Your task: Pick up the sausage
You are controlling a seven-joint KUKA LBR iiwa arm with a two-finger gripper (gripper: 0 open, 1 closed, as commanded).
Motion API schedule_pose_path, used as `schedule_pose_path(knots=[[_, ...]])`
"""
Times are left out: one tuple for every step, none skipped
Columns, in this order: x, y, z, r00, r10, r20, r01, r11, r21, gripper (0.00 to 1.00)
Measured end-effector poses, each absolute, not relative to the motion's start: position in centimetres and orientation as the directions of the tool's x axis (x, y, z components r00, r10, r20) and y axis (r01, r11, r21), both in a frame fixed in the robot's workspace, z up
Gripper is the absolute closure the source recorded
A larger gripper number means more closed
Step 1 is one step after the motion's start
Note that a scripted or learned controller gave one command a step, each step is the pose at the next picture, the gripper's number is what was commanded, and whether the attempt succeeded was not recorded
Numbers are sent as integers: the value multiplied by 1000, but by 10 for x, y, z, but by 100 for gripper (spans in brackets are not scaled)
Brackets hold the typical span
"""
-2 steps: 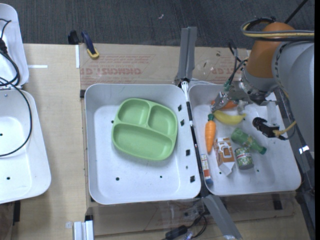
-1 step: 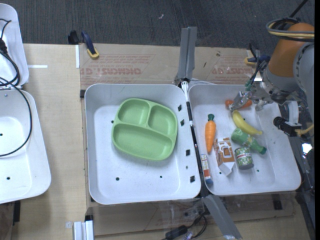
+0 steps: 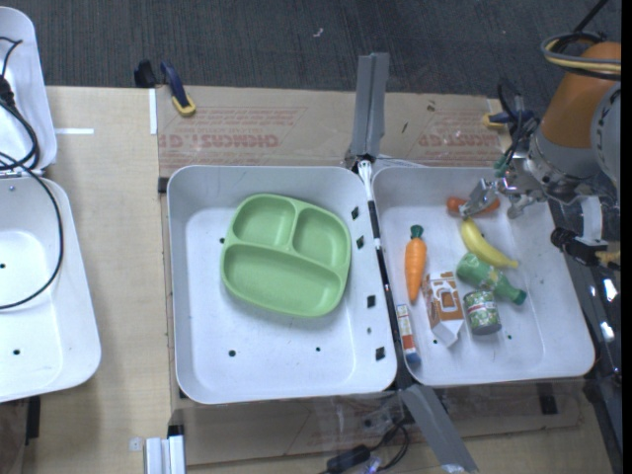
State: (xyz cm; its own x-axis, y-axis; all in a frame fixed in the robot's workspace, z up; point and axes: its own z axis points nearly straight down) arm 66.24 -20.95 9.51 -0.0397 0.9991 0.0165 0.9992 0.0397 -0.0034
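In the right white bin (image 3: 553,358), the metal two-finger gripper (image 3: 483,203) sits at the far end, directly over a small reddish-orange sausage (image 3: 456,205). Only the sausage's left end shows beside the fingertips, so its long axis cannot be told. Whether the fingers clamp it cannot be told. A yellow banana (image 3: 484,245) lies just nearer.
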Motion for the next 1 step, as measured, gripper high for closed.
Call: schedule_pose_path(knots=[[663,-213,104,-44,999,3,999,44,1,100]])
